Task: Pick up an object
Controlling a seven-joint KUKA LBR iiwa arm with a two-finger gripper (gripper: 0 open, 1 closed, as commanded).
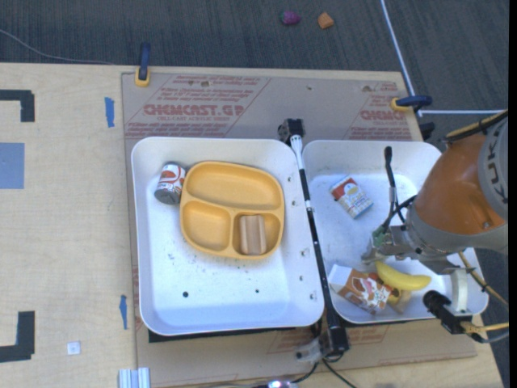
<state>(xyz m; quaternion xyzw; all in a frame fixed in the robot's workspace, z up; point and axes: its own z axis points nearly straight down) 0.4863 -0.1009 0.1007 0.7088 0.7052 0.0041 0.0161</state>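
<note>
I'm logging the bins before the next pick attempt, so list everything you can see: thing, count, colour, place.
white bins: 2, white, side by side on the bench
divided tray: 1, yellow, in the left bin
brown block: 1, tan, in the tray's lower right compartment
can: 1, red and white, left bin, lying against the tray's left edge
small carton: 1, white and red, upper part of the right bin
banana: 1, yellow, lower right bin
snack packet: 1, orange and white, lower right bin, left of the banana
clamps: 2, blue and yellow, board's top edge
small bits: 2, purple and orange, on the floor
arm: 1, grey and orange, over the right bin
end effector: 1, dark, just above the banana
</note>
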